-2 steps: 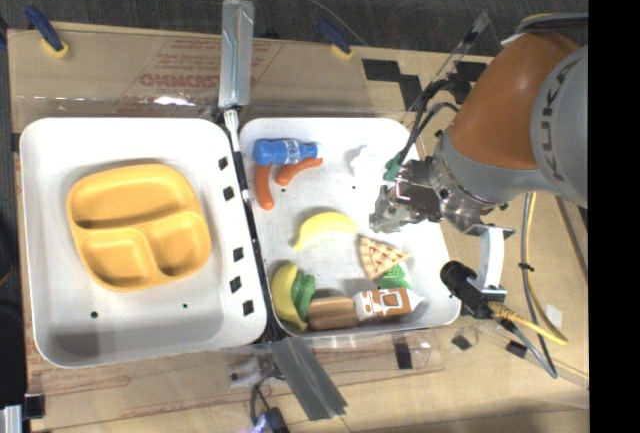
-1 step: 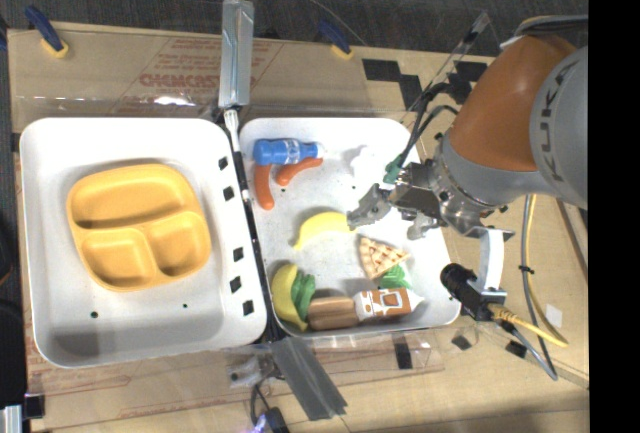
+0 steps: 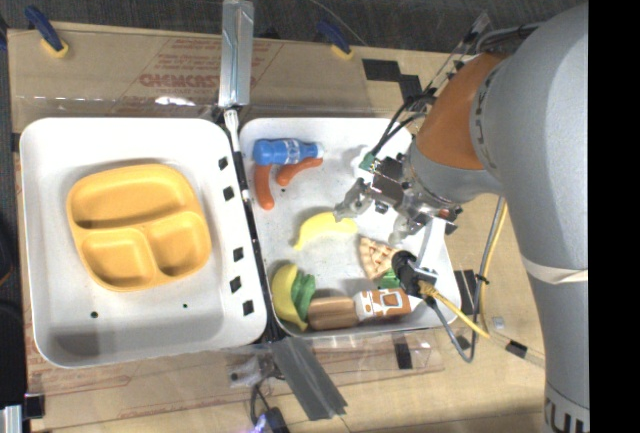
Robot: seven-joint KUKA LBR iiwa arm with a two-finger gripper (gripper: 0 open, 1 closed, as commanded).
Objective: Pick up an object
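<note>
A cardboard-covered table (image 3: 300,61) on dark carpet carries two white bins side by side. The left bin (image 3: 50,251) holds a yellow divided tray (image 3: 140,221). The right bin (image 3: 330,133) holds a blue bottle (image 3: 283,152), an orange carrot (image 3: 264,184), a yellow banana (image 3: 322,227), a pizza slice (image 3: 375,256), a corn cob (image 3: 291,293) and a brown bottle (image 3: 360,308).

The grey arm (image 3: 530,121) reaches in from the right, its orange band above the wrist. The gripper (image 3: 380,211) hangs low over the right bin, just right of the banana; I cannot tell whether it is released or clenched, and nothing is seen held in it.
</note>
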